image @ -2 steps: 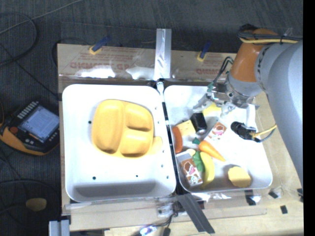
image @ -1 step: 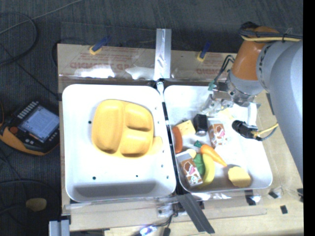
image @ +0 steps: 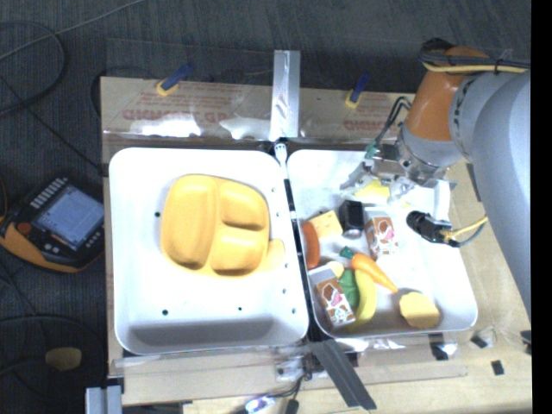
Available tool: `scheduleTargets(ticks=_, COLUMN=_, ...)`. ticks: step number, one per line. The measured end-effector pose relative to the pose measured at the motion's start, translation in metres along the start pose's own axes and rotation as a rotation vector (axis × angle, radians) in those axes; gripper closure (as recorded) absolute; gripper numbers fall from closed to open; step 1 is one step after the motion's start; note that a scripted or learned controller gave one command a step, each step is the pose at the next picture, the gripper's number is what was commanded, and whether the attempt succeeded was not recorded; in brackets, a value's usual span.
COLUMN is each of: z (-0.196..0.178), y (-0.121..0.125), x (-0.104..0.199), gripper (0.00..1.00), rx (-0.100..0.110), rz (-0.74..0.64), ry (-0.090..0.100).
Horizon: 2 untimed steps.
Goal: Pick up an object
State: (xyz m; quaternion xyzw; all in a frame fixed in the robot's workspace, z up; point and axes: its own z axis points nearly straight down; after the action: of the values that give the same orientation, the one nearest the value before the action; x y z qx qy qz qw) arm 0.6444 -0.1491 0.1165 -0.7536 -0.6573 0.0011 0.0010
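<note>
The right bin (image: 457, 274) holds several toy foods: a yellow cheese block (image: 323, 226), a red piece (image: 310, 247), a small brown-and-white carton (image: 380, 235), an orange carrot (image: 373, 271), a banana (image: 367, 301), a second carton (image: 333, 298) and a yellow block (image: 420, 310). A small black object (image: 351, 214) lies near the bin's middle. My gripper (image: 379, 179) hangs low over the bin's far part, right above a pale yellow item (image: 376, 191) and just beyond the black object. I see nothing clearly held.
The left bin (image: 138, 317) carries a large yellow divided plate (image: 216, 224). A metal post (image: 285, 93) stands behind the wall between the bins. An orange-and-black handset (image: 56, 222) lies on the floor at the left. A black cable end (image: 427, 225) hangs by the wrist.
</note>
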Motion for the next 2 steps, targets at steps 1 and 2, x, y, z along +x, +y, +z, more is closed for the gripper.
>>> scheduleTargets(ticks=1, z=0.02, y=0.027, x=-0.018, gripper=0.0, rx=0.009, rz=-0.151, ry=-0.003)
scheduleTargets(ticks=2, z=0.005, y=0.028, x=-0.019, gripper=1.0, rx=0.008, rz=-0.151, ry=-0.006)
